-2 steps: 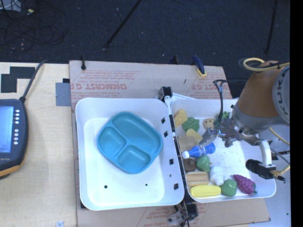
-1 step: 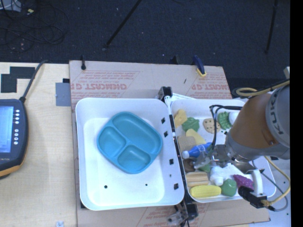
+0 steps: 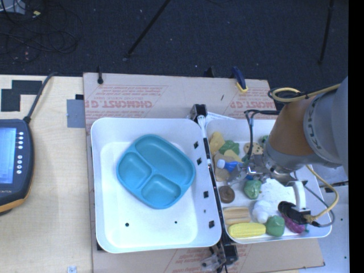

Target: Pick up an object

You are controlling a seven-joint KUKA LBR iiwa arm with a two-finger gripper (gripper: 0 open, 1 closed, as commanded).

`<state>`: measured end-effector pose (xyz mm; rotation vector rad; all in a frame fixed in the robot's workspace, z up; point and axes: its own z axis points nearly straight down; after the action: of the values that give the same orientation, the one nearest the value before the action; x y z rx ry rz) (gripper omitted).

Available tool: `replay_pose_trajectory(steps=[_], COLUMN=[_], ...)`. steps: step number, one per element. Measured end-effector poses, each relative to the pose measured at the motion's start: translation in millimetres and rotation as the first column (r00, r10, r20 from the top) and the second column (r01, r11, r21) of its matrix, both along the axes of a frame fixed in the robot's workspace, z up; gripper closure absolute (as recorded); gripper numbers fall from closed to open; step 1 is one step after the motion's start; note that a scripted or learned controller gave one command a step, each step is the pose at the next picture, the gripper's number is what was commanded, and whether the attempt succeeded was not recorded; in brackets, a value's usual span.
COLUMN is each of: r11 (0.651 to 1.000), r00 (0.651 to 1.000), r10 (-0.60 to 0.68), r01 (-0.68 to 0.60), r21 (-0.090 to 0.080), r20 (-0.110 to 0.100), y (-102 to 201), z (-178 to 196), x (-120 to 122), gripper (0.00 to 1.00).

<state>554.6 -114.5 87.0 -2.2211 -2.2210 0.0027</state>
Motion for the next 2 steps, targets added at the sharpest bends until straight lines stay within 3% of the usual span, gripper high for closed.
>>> replay_pose_trajectory(steps=[1,2], r11=[1.0,1.0], r00=[1.0,1.0], r10=[-0.003,-0.004], r01=[0.003,0.004], r21=[0.0,0.005], r20=[0.003,-0.002], y=[8.0,8.3], z=[0.7,9.6], x=[-13.3,-13.2], gripper=[0.0,1.0])
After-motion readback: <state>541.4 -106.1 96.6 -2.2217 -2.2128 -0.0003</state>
